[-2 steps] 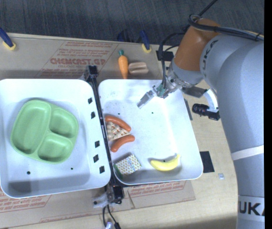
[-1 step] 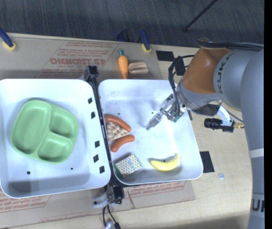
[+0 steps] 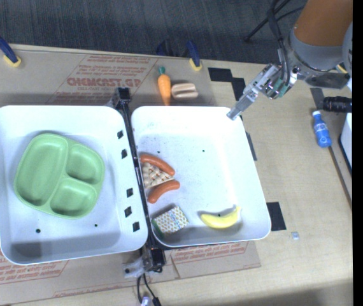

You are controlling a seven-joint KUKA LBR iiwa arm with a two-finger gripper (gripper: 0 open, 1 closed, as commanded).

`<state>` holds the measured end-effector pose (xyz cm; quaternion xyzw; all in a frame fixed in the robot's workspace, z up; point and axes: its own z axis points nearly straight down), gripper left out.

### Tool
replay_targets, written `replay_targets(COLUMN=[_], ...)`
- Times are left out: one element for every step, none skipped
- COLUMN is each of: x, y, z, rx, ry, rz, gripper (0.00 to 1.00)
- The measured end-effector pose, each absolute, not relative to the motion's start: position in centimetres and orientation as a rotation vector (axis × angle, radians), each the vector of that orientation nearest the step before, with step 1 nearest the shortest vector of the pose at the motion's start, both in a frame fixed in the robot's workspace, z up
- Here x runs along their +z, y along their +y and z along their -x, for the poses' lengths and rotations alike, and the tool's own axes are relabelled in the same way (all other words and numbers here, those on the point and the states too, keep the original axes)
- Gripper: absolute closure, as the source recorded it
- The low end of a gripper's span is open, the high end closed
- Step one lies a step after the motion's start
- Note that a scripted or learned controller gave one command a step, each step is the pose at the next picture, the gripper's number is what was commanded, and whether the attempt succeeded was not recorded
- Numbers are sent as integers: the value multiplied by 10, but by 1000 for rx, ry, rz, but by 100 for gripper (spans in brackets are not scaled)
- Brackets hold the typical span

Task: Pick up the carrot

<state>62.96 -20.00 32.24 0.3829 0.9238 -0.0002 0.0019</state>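
The carrot (image 3: 163, 88), orange with a green top, lies on the cardboard just behind the right bin (image 3: 245, 171), outside both bins, with its green end pointing away. A small bun-like toy (image 3: 184, 92) lies right beside it. My gripper (image 3: 235, 112) hangs over the right bin's back right corner, slanting down and to the left from the wrist. It is well to the right of the carrot and apart from it, with nothing seen in its grasp.
In the right bin lie two sausages (image 3: 156, 163) (image 3: 163, 190), a waffle piece (image 3: 148, 173), a checkered block (image 3: 170, 220) and a banana (image 3: 221, 218). The left bin (image 3: 3, 234) holds a green divided plate (image 3: 59, 174). A blue bottle (image 3: 320, 131) lies at the far right.
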Motion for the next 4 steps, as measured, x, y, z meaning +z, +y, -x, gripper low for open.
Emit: replay_targets(x=[162,91,193,91], y=[-155,-192,-177,-210], z=[-624,-575,-622,-654], rx=[-2,-1,-1,-2], ry=[2872,2902,2820,2762], rz=[-1283,-1211,-1382,-1500], gripper=[0,0,0,0])
